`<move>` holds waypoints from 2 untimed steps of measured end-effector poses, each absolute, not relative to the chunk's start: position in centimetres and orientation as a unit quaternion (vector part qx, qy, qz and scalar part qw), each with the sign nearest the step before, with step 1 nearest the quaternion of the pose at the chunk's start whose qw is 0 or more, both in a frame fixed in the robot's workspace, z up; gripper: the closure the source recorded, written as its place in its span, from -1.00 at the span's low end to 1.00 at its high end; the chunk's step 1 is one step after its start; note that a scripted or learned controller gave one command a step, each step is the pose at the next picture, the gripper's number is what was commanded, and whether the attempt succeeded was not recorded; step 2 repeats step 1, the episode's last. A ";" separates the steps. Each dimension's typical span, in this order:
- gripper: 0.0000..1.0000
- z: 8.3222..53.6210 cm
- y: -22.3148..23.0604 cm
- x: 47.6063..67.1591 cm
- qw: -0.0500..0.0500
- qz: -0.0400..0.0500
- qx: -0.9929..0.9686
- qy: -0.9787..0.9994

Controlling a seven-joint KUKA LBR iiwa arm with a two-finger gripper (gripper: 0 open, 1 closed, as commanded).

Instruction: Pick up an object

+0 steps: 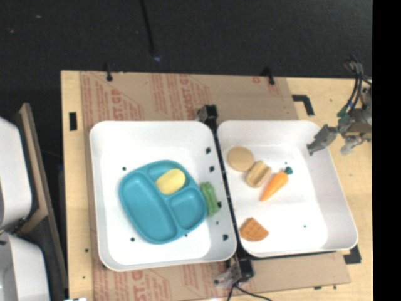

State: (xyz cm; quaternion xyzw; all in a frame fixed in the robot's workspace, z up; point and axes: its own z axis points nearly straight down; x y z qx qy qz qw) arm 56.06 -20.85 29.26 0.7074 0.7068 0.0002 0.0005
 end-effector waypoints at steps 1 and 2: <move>-1.00 29.2 -19.9 58.2 0.001 0.000 0.696 0.718; -1.00 29.2 -19.9 58.2 0.001 0.000 0.696 0.718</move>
